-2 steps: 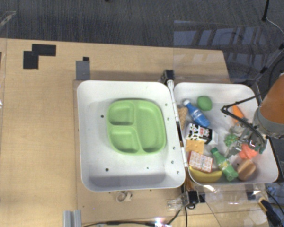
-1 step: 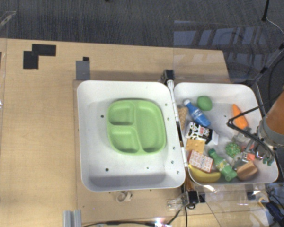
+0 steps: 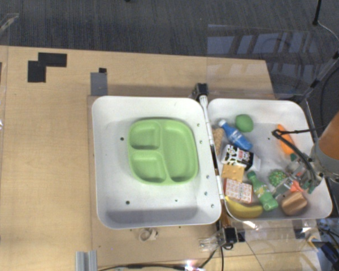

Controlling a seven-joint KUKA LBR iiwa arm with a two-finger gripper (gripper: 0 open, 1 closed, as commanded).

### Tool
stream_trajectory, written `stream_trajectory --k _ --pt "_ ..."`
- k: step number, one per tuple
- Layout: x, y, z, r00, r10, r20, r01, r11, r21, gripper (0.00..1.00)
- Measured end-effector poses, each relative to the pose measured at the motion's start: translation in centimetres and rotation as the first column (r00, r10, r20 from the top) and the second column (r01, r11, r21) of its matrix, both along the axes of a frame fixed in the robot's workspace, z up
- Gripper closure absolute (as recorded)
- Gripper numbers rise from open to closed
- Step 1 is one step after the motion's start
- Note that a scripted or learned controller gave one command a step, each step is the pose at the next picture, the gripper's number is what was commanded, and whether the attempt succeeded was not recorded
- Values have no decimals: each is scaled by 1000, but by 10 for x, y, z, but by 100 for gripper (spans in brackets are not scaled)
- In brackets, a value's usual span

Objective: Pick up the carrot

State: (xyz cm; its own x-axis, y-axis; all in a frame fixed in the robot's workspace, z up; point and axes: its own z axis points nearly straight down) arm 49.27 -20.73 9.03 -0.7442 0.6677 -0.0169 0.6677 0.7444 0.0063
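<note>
The carrot (image 3: 285, 143) is a short orange piece lying at a slant in the right bin (image 3: 266, 107), near its right wall, with a thin black cable crossing over its upper end. My gripper (image 3: 301, 175) hangs low over the bin's lower right part, just below and to the right of the carrot. It is above a cluster of small items. The carrot lies on the bin floor, outside the gripper. The grey arm with its orange band (image 3: 334, 143) comes in from the right.
The right bin also holds a green ball (image 3: 244, 122), a blue bottle (image 3: 235, 135), a black-and-white pack (image 3: 238, 155), a banana (image 3: 243, 209), broccoli (image 3: 277, 178) and a brown bread piece (image 3: 294, 204). The left bin (image 3: 110, 151) holds a green divided plate (image 3: 161, 151).
</note>
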Motion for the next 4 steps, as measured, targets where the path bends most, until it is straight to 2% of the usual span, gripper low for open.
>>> stream_trajectory --k 1,2,3,4 --pt "115 3 -3 912 -410 -5 410 912 9 0" --pt "162 7 -3 625 -781 -13 781 624 16 0" --pt "161 4 9 632 -775 -9 775 632 7 100" --pt "161 5 8 633 -774 -11 774 633 8 0"
